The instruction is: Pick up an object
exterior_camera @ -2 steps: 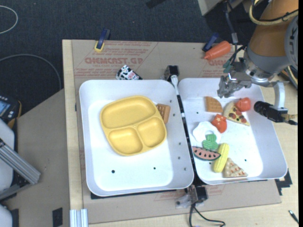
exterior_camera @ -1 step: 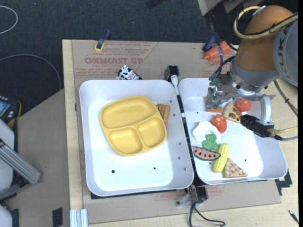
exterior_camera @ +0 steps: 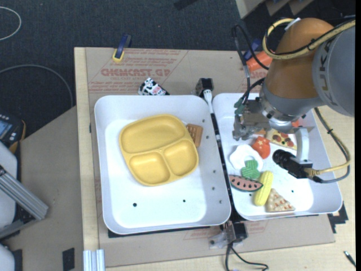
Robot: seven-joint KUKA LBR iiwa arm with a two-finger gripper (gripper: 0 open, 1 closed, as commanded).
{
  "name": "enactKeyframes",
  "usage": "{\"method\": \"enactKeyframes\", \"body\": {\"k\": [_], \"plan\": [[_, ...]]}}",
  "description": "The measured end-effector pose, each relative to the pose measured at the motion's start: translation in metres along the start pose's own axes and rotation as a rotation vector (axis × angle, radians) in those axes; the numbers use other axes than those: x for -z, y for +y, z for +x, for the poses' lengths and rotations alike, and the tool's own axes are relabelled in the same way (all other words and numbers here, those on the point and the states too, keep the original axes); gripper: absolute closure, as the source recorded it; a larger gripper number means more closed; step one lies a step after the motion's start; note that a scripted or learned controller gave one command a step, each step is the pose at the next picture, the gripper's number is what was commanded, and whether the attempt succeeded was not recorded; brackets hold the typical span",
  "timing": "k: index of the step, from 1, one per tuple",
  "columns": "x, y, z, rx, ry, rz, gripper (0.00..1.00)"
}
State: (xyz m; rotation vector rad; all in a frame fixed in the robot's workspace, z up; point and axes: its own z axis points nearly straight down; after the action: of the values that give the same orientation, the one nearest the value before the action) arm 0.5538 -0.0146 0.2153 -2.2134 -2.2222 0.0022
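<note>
Bench [exterior_camera: 84, 151] is covered w/ a tan board printed in red lettering. Two shallow white bins are set directly on it, side by side & touching: left bin [exterior_camera: 113, 208], right bin [exterior_camera: 321, 199]. Behind the bins, a small black-and-white item [exterior_camera: 151, 87] is seen on the board, a blue-yellow clamp [exterior_camera: 120, 48] at the far edge, and a black clip [exterior_camera: 204, 86] by the bins' junction.

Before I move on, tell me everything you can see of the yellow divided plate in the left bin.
The yellow divided plate looks like matte plastic, rounded, with three compartments: one large toward the back, two smaller toward the front. It lies flat, right side up, in the left bin, turned at a slant. A brown waffle-like piece touches its right edge. Nothing sits in its compartments.
</note>
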Motion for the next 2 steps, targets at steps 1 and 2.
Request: {"method": "enactKeyframes", "body": {"k": [1,2], "plan": [[0.0190,0.0008,0.0275,0.000,-0.002,-0.009,1.00],[0.0192,-0.0025,0.0224,-0.004,-0.002,-0.005,1.00]]}}
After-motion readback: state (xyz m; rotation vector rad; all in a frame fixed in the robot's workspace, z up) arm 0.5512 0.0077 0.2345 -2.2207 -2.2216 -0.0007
